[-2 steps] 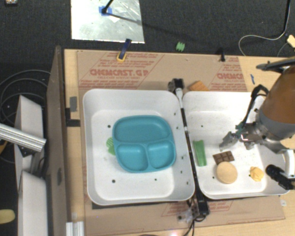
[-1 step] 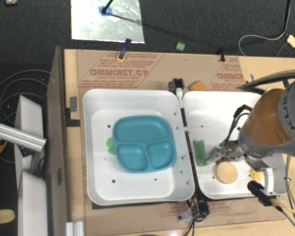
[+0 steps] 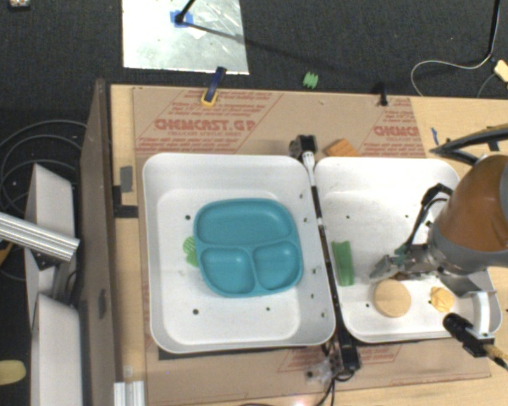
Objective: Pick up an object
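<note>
In the right bin lie a green rectangular block by the left wall, a round tan disc near the front, and a small yellowish piece to its right. My gripper hovers low over the right bin, just above the tan disc and to the right of the green block. Nothing shows between its fingers. The grey arm with its orange band covers the bin's right side.
The left bin holds a teal divided plate with a small green item peeking out at its left edge. A black divider clamp runs between the bins. Cables trail at the right.
</note>
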`<action>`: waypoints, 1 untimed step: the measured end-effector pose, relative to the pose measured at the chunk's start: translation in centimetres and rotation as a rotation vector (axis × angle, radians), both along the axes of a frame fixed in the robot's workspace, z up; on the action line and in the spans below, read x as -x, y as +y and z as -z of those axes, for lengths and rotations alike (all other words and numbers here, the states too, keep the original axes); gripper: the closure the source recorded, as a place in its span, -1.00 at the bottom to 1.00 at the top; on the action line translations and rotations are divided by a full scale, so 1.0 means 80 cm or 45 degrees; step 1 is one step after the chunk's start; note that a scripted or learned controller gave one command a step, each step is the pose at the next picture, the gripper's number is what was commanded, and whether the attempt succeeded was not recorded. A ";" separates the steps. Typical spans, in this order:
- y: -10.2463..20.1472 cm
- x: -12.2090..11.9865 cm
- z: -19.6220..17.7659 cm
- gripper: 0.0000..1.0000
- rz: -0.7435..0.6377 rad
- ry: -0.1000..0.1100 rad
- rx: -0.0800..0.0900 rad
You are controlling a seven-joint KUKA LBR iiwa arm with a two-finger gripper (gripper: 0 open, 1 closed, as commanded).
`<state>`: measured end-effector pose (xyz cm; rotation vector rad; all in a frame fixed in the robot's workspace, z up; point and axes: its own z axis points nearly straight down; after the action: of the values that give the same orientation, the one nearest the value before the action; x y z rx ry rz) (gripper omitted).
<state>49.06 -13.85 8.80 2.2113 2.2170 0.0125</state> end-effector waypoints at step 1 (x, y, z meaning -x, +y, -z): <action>-0.015 0.004 -0.024 -1.00 0.003 0.012 -0.001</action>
<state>48.74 -15.03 10.76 2.2187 2.2197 0.0026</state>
